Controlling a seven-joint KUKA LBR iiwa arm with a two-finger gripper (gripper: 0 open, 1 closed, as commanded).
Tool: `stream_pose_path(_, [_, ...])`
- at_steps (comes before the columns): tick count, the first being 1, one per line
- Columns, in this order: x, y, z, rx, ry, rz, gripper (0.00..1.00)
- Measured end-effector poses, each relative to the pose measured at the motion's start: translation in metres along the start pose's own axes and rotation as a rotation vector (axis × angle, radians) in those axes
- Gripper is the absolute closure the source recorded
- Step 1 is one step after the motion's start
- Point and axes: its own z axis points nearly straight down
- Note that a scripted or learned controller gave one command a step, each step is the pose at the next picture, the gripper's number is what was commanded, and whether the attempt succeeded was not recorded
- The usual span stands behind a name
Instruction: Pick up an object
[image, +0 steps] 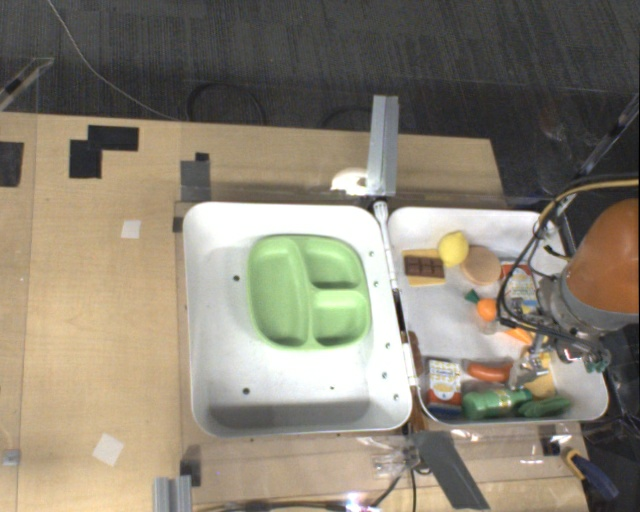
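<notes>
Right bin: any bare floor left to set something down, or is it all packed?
Right bin: bare floor mid-left, between the chocolate bar above and the small carton below. Crowded along the near edge by the green bottle and sausage, and at right under the gripper. Left bin: bare margin all around the green tray.

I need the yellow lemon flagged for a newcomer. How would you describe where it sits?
Look in the right-hand white bin, toward its far edge. The lemon lies there between a brown chocolate bar and a tan round bun; it is the bin's one bright yellow, rounded piece.
</notes>
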Motion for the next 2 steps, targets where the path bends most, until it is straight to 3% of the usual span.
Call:
stream_pose_path(1, [0.011,-0.016,0.0,-0.001,0.001,-0.016,0.0])
stream_pose_path(2, [0.003,0.001,0.0,0.002,0.003,0.039,0.0])
